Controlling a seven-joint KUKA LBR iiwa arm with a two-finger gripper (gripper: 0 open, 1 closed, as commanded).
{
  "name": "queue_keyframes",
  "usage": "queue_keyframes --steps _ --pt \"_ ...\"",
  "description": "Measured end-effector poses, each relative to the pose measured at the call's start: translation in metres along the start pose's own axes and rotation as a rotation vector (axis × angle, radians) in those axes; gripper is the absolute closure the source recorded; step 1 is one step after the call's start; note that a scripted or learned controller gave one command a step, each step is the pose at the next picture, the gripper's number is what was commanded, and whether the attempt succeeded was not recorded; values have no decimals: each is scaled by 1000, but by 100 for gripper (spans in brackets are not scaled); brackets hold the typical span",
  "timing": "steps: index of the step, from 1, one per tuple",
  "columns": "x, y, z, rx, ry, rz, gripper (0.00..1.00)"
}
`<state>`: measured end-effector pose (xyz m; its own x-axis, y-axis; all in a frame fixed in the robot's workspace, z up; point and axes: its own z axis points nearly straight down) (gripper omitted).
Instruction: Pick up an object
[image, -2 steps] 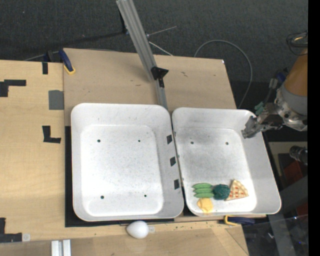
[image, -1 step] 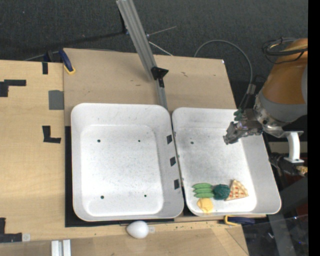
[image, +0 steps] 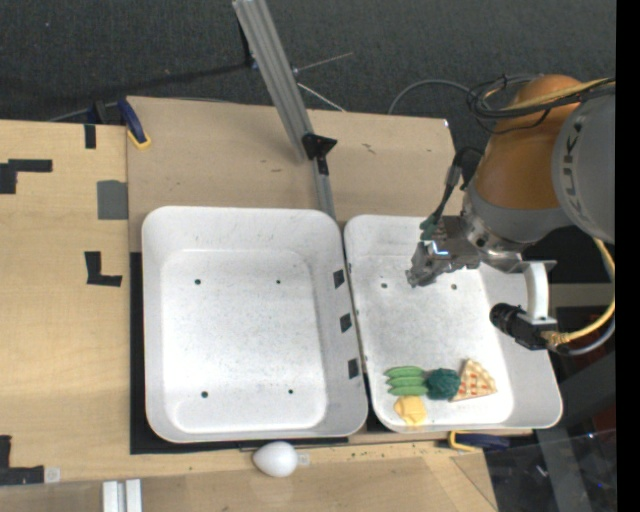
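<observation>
- Status: pick not yet done; nothing seen between gripper (image: 428, 262) fingers.
- Gripper: over upper part of right bin (image: 400, 240); fingers too small/dark to read, so open vs. closed can't be told.
- Targets: green pod (image: 405, 379), dark green piece (image: 441, 381), pizza slice (image: 475, 380), yellow piece (image: 409, 408), clustered at bin's near edge, well apart from gripper.
- Left: travel to cluster, descend, close, lift.
- White egg (image: 275, 459) on surface, outside bins.
</observation>
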<state>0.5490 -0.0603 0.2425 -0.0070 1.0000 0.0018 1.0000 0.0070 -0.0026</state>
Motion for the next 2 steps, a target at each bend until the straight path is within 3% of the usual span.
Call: queue_keyframes --steps 1,2 --pt "51 4 11 1 0 1 100" --pt "110 -7 6 0 0 -2 100"
